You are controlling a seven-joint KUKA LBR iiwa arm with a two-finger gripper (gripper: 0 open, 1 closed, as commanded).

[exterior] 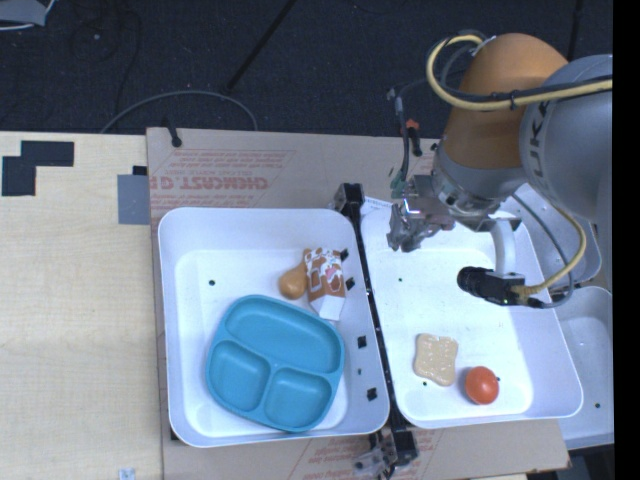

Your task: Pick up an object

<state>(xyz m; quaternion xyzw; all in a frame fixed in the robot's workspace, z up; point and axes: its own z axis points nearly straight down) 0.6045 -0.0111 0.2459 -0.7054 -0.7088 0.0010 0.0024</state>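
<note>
My gripper [405, 236] hangs over the far left corner of the right bin [560, 383], close to the divider between the bins. Nothing shows between its fingers. A slice of toast [436, 358] lies near the front of the right bin, with a red tomato [482, 385] just to its right. In the left bin [185, 268] a blue divided tray [275, 362] takes up the front. Behind the tray sit a small orange-brown item [292, 283] and a red-and-white carton [325, 276], side by side.
A black cylindrical part [490, 284] of the arm's rig juts over the right bin's middle. Cardboard [250, 173] lies under both bins. The bare wooden bench [70, 308] stretches to the left. A black clamp strip [362, 298] runs between the bins.
</note>
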